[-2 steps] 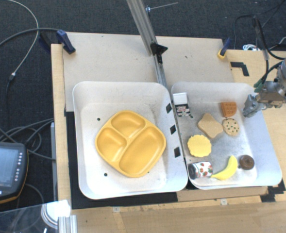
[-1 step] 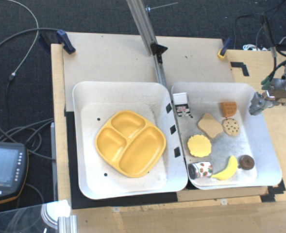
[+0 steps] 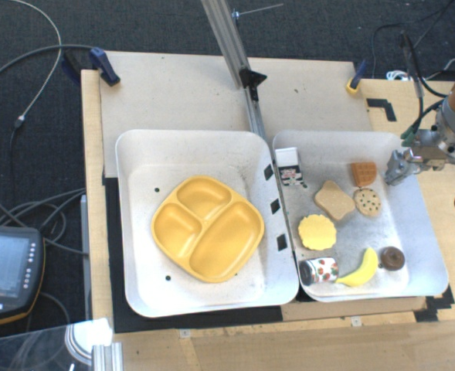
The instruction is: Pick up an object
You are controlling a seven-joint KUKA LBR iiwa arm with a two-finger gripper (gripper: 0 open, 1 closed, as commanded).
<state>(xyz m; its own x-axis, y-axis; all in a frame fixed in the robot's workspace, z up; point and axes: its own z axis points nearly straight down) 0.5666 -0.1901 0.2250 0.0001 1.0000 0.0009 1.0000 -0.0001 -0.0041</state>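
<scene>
The right bin (image 3: pixel 424 215) holds several toy foods. An orange cracker (image 3: pixel 363 173) and a chocolate-chip cookie (image 3: pixel 367 202) lie at its far right, with a slice of bread (image 3: pixel 334 202) beside them. A yellow ridged disc (image 3: pixel 317 232) sits in the middle. A banana (image 3: pixel 360 269), a brown doughnut (image 3: pixel 392 258) and a small printed can (image 3: pixel 318 270) lie along the near edge. A white carton (image 3: pixel 287 165) rests at the far left corner. My gripper (image 3: pixel 398 168) hangs over the bin's far right edge, just right of the cracker, and nothing is visibly held.
The left bin (image 3: pixel 134 207) carries a yellow divided plate (image 3: pixel 208 228). A metal pole (image 3: pixel 231 45) slants down to the gap between the bins. Blue clamps (image 3: pixel 103 64) grip the bench's far corners. Cables trail at the right, by the arm.
</scene>
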